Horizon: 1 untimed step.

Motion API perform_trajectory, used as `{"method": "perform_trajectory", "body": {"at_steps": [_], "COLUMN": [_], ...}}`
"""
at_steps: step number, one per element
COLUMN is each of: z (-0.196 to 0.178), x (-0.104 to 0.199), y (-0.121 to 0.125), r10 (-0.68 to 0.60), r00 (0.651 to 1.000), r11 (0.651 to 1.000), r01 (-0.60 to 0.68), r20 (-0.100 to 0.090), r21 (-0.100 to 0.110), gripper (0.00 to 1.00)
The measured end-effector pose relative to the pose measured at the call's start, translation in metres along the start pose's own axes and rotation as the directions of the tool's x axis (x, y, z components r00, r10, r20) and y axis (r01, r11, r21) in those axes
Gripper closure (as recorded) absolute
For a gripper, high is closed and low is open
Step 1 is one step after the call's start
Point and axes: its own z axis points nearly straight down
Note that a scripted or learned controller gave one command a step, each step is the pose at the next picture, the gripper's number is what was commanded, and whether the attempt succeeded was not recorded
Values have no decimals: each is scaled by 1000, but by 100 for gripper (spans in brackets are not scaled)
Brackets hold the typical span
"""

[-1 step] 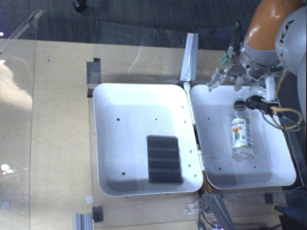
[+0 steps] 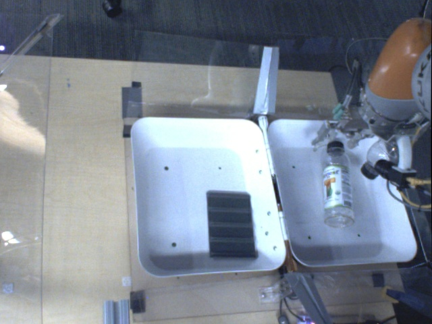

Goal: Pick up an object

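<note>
Camera view: a clear plastic bottle (image 2: pixel 337 189) lies on its side in the right bin (image 2: pixel 297 241), cap toward the far wall, just below the gripper (image 2: pixel 343 128). Whether the fingers are spread or pressed together cannot be told. A black ribbed block (image 2: pixel 231 224) rests in the left bin (image 2: pixel 169 181), well apart from the arm (image 2: pixel 398 66).

A small clear plastic bottle (image 2: pixel 337 187) with a white, orange and green label lies flat in the right white bin (image 2: pixel 405 248), cap pointing away. A black ridged rectangular block (image 2: pixel 231 224) lies flat in the left white bin (image 2: pixel 162 147).
</note>
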Motion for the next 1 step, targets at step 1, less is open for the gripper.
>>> {"method": "perform_trajectory", "body": {"at_steps": [1], "z": [79], "x": [-11], "y": [-17], "r10": [-111], "r00": [994], "r11": [994], "r01": [111], "r20": [1], "r21": [-4], "gripper": [0]}}
